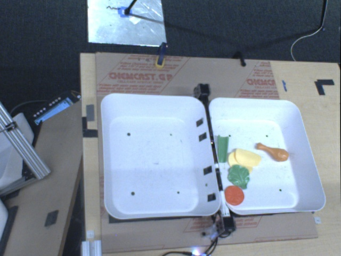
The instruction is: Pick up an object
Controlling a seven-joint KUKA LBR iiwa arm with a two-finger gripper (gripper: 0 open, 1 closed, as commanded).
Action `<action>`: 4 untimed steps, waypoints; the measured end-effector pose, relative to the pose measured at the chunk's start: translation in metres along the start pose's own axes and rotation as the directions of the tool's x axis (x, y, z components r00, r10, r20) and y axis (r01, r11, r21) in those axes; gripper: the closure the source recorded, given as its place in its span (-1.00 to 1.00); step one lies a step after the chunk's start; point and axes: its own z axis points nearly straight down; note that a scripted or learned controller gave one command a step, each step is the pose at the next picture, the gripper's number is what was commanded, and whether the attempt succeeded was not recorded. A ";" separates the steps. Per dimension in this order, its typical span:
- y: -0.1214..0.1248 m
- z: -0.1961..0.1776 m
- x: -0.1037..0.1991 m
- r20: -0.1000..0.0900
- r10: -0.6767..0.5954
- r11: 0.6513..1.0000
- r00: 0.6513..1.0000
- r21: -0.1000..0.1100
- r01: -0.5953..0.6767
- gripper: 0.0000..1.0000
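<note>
Looking down on the counter (64,196), I see every object gathered in the right bin (308,154), on its left side close to the divide from the left bin (154,153). A narrow green strip (222,144) lies along that inner wall, with a pale yellow piece (244,158) just beside it. A brown drumstick-shaped toy (272,152) lies near the yellow piece, further out towards the bin's middle. Below the yellow piece and touching it is a ruffled green leafy toy (238,175), and at that one's lower edge sits a flat red disc (234,195), nearest the front rim. Whether the pincer is open or closed I cannot tell, nor how it stands relative to these objects. Both bins rest on a printed cardboard sheet (144,74).
</note>
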 end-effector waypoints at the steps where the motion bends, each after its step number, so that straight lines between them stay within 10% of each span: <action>1: 0.001 -0.010 0.002 -0.007 -0.004 1.000 1.000 0.017 0.004 1.00; 4: 0.001 -0.020 0.003 -0.007 -0.006 1.000 1.000 0.018 0.006 1.00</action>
